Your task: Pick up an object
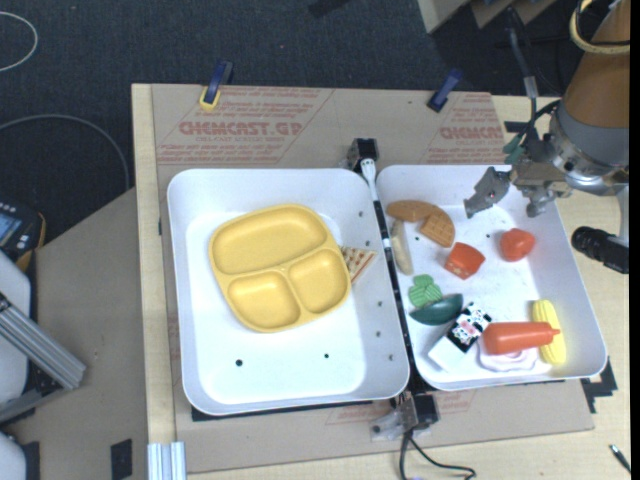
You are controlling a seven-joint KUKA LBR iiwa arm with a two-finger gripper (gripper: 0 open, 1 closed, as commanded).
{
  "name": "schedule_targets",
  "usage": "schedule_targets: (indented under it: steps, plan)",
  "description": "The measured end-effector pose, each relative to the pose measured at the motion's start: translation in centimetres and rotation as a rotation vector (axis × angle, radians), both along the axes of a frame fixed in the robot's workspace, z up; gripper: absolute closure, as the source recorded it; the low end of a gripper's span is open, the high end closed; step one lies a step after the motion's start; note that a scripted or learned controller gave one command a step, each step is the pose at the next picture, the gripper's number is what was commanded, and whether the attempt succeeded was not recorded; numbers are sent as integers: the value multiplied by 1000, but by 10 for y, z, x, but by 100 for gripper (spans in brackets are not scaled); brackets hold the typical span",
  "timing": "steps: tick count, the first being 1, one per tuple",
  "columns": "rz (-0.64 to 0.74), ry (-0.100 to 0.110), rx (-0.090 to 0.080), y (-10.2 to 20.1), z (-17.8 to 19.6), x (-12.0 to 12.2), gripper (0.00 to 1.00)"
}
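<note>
**benchwatcher:** So the grey two-finger gripper (510, 194) hangs over the back of the right shallow white bin (590, 313). Its fingers are spread apart with nothing between them.

**pickfan:** What's underneath it?

**benchwatcher:** Two red tomato-like toy pieces, one (516, 244) just below the gripper and one (464, 260) a bit left. Also a brown bread-shaped toy (415, 210) beside a tan waffle-textured cracker piece (438, 230), and a pale beige oblong piece (401, 249) by the bin's left wall.

**pickfan:** And the front?

**benchwatcher:** An orange carrot toy (516, 336) lying on a pink-and-white piece, touching a yellow corn cob (549, 330). The left white bin (190, 268) has a yellow three-compartment plastic plate (279, 265).
</note>
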State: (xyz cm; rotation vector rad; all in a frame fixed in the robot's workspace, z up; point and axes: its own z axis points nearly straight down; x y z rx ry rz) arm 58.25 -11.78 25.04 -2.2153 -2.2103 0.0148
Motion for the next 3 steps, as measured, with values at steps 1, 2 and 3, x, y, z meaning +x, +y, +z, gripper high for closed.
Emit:
schedule_targets:
  steps: [1,2,3]
  plan:
    - [2,-14,-2,0,8,2,0]
    - [2,-12,-1,1,-33,3,0]
    - [2,-10,-1,1,-78,9,0]
